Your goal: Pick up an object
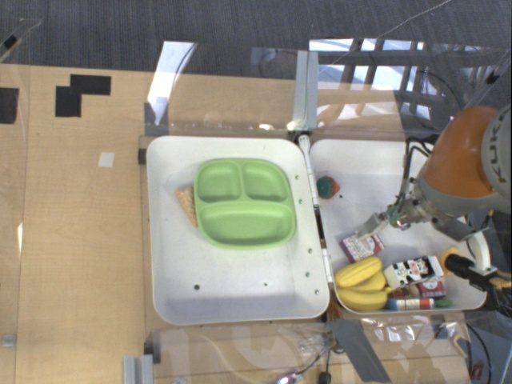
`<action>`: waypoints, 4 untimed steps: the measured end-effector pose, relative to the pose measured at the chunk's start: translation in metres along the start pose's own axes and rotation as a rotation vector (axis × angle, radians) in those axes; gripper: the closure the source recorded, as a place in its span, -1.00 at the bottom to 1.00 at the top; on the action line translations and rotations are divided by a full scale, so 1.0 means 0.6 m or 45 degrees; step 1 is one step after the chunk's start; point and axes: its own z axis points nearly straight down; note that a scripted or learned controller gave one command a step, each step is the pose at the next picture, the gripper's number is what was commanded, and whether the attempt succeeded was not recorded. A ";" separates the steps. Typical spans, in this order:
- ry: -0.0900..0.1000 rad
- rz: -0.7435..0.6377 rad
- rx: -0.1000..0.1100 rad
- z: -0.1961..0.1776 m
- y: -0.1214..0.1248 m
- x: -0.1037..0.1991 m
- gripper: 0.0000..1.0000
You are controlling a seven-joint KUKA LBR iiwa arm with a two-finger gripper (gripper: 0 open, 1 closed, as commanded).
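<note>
Reaching in from three o'clock, the grey arm [468, 162] with its orange band hangs over the right bin [360, 158]. Gripper [376, 224] low over the bin floor, pointing toward eight o'clock — fingers too small and blurred to read, so I cannot tell whether they are spread or closed. Nothing seen between them.

Just below the gripper tip, at its seven o'clock: a small purple-and-white packet [360, 246], lying flat and tilted. Whether the tip touches it, I cannot tell.

Right bin, six o'clock corner — yellow bananas [362, 282] against the near wall, a small white carton with dark print [414, 272] beside them at three o'clock, and a red-and-blue item [416, 302] along the wall under the carton. A small green-and-red ball [326, 186] sits near the bin's nine o'clock wall, well apart from the rest.

Left bin [176, 294]: a green divided plate [243, 202] near centre, a tan cracker-like piece [186, 205] touching its nine o'clock edge, partly tucked beneath.
</note>
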 end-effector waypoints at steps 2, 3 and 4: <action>-0.013 0.045 -0.017 0.005 0.081 0.038 -1.00; -0.013 0.043 -0.024 0.004 0.061 0.043 -1.00; -0.005 0.039 -0.027 -0.015 0.066 0.048 1.00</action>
